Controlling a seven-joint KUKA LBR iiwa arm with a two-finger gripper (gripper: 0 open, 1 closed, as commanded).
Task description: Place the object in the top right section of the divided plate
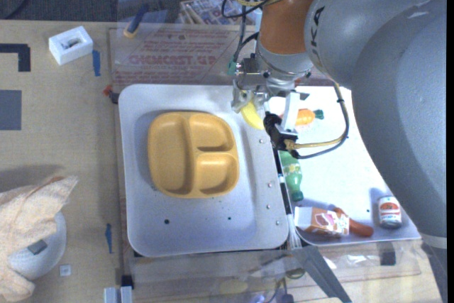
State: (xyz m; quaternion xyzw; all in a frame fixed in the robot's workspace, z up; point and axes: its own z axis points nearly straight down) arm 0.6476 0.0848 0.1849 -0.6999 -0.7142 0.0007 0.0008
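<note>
Camera view from above, slanted over two white bins. Grey arm (pixel 383 46) with orange band reaching in from the right, gripper (pixel 250 104) down over the divider between the bins, near their far end. Yellow banana-like object (pixel 250 116) right at the fingertips, seemingly between them, though too small to confirm a firm clamp. Just beside, in the right bin (pixel 355 152): small orange carrot-like toy (pixel 306 117) with green top, partly behind the wrist's black cable. Nearer the camera along the divider, green bottle-shaped item (pixel 291 174). At the right bin's near edge, red and white packet (pixel 330 221) and small can (pixel 389 211) with red label. In the left bin (pixel 135 223), yellow divided plate (pixel 193 153), three sections bare, apart from the gripper. On the bench to the left, small white box (pixel 71 44) and crumpled cloth (pixel 32 206).
</note>
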